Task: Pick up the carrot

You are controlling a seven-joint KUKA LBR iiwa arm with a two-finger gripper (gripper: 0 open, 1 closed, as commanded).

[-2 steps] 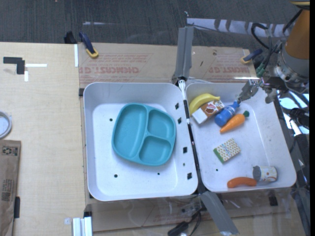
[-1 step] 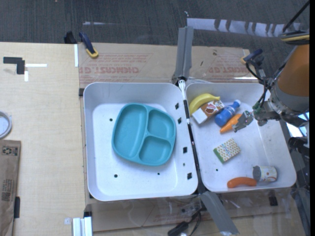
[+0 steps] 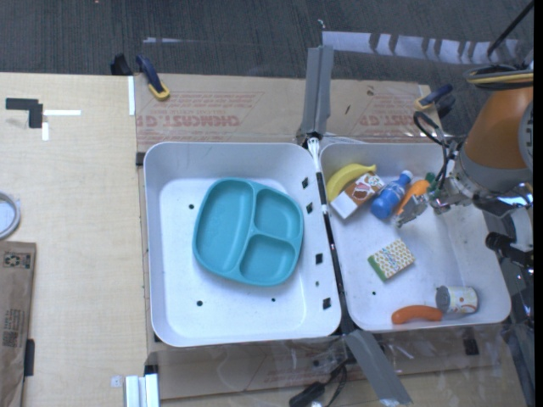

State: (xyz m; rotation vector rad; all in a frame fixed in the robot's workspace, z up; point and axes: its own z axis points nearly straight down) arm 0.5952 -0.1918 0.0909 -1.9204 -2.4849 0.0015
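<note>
Dark carpet runs behind a pale wooden bench (image 3: pixel 68 193), where brown cardboard lies under 2 shallow white bins set side by side. In the left bin (image 3: pixel 170 312) sits a teal divided plate (image 3: pixel 249 231) with 3 compartments, lying roughly in the middle of the bin floor.

In the right bin (image 3: pixel 475 253) several things are scattered. Toward the far-left corner lies a yellow banana (image 3: pixel 348 177), and just beside it a small brown-and-white packet (image 3: pixel 356 195). A blue bottle (image 3: pixel 391 195) lies tilted right of the packet, touching or nearly touching it. A small checked block (image 3: pixel 391 259) rests near the middle of the bin. At the near edge lies the carrot (image 3: pixel 417 315), orange and elongated, with a small grey-and-yellow cup (image 3: pixel 456 298) on its side just to its right.

From the right the grey arm (image 3: pixel 501 142) with its orange band reaches over the far part of the right bin. Its gripper (image 3: pixel 417 203) hangs low beside the blue bottle, next to a small orange item, well apart from the carrot. Whether the jaws are spread or pressed together cannot be told.
</note>
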